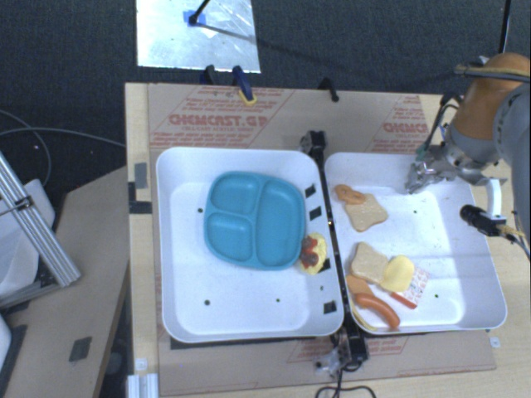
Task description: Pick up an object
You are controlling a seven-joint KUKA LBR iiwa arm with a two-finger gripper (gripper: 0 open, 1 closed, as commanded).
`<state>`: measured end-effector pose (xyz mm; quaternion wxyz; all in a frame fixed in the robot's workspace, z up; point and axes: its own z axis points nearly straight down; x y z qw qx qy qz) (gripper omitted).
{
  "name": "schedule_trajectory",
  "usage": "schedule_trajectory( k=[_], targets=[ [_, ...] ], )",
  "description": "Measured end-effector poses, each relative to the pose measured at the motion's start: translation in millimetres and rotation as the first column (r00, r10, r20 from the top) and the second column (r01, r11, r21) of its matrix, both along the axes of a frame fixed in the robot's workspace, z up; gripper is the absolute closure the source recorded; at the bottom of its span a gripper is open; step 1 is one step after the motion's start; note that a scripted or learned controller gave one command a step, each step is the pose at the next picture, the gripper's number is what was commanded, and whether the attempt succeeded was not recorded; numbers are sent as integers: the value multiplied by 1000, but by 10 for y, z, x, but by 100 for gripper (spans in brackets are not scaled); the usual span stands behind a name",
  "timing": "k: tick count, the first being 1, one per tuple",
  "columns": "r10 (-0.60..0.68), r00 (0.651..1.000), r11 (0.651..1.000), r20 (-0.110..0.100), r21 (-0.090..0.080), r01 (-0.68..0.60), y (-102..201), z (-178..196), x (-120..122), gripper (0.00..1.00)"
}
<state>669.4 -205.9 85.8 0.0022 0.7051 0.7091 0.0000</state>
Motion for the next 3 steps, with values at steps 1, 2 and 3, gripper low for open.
schedule_trajectory(
  k=[1,2,3],
  targets=[
    [0,1000,1000,0,0,0,1,1,1,100],
    [1,1000,1000,1,0,-1,-1,1,3,100],
    [1,1000,1000,0,0,-1,0,1,3,100]
  ],
)
